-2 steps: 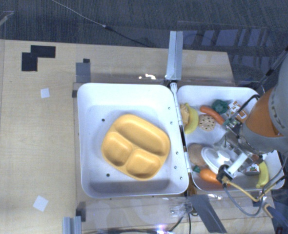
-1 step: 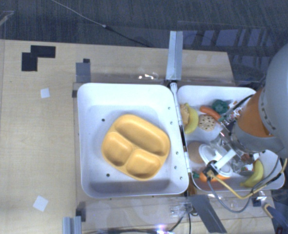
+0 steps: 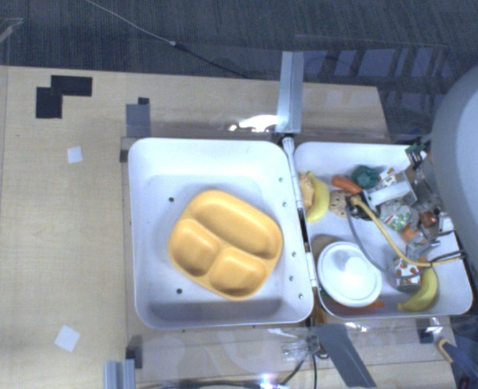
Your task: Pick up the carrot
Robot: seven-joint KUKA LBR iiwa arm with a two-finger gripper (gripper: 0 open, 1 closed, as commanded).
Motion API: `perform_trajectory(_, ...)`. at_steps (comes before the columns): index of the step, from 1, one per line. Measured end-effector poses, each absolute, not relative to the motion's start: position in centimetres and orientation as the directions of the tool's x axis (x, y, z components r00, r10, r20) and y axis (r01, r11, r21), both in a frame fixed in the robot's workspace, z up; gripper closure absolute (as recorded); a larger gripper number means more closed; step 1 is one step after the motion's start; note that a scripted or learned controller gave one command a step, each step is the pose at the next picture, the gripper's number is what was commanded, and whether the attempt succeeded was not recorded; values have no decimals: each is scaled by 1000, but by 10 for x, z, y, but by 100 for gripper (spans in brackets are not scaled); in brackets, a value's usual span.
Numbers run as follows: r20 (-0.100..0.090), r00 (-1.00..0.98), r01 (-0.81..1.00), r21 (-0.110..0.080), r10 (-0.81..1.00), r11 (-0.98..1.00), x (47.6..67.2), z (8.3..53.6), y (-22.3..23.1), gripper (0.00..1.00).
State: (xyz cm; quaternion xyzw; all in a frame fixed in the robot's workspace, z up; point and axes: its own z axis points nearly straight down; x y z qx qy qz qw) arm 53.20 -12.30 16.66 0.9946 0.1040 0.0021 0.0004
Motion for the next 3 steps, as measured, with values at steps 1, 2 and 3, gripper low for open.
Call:
perform_trajectory(1, 10, 978, 206, 0, 206, -979, 490, 88, -117, 0)
perform_trajectory(2, 15, 977, 214, 2, 214, -977, 493, 99, -116, 100)
perform_trajectory(3, 12, 973, 229, 13, 229, -973, 490, 89, -92, 100)
